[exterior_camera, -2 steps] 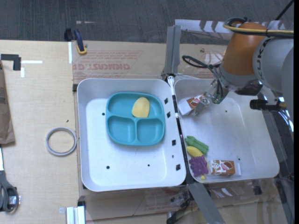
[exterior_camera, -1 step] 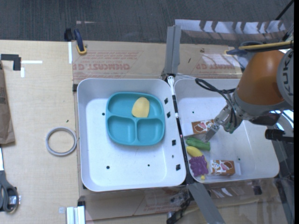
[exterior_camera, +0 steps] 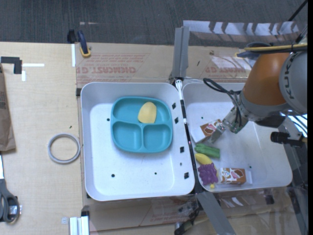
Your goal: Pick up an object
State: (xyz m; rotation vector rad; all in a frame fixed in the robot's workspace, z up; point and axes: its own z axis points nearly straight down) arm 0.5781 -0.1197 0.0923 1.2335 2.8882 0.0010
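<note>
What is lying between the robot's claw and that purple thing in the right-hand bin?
In the camera view, a green item and a yellow one lie between the gripper and the purple item.

Dark grey carpet floor (exterior_camera: 122, 9) along top edge. Light wood bench (exterior_camera: 39, 111) below it. Brown cardboard sheet (exterior_camera: 122, 65) lying flat under bins, printed lettering reversed.

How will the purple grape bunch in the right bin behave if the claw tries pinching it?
The purple grape bunch looks like a lumpy toy cluster, so flat fingers would probably catch on bumps and grip unevenly. It is small and likely light. It lies against the bin wall beside the yellow piece, so a push may jam it or nudge that neighbour rather than roll it.
</note>
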